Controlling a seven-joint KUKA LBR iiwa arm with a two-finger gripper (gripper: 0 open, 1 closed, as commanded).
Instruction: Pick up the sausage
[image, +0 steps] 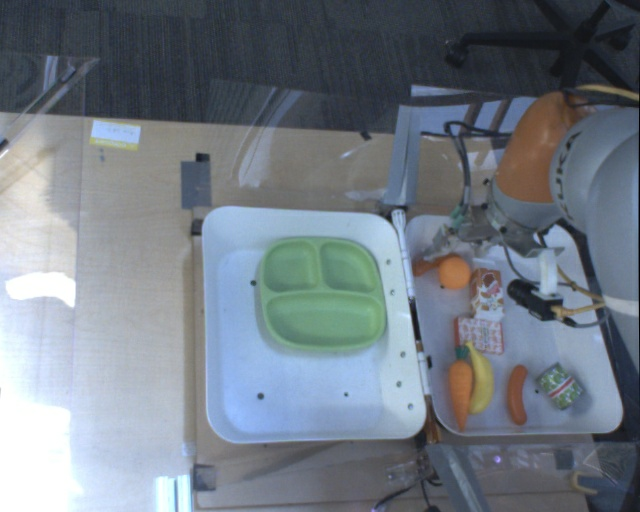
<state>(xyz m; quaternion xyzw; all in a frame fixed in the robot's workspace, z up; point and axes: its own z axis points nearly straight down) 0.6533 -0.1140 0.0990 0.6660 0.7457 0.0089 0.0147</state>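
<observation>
The gripper (467, 230) is hanging over the far left corner of the right bin (600, 425). It is sitting at the end of the grey arm (605, 190), which is reaching in from the right with its orange band (530, 150) showing above the wrist. From this slant I cannot tell how far the gripper is standing open, nor whether it is holding anything.

Just on the near side of it, an orange (455, 272) is sitting close to the bin's left wall. A small orange-red thing (427, 266), too unclear to name, is lying just beside it on the left. A red and white packet (487, 290) is lying just right of the orange, and a second packet (480, 333) is lying next to the first, toward the near edge.

In the near left corner of this bin a carrot (460, 390) and a banana (482, 378) are lying side by side, touching. The sausage (516, 394) is lying by the middle of the bin's near edge, pointing from near to far. It is resting between the banana and a green round thing (558, 386), apart from both and well apart from the gripper.

The left bin (230, 400) is carrying a green divided plate (322, 295), which is sitting toward its far edge. Both bins are resting side by side on the pale bench (100, 300), and a yellow label (115, 133) is lying near the bench's far left corner.
</observation>
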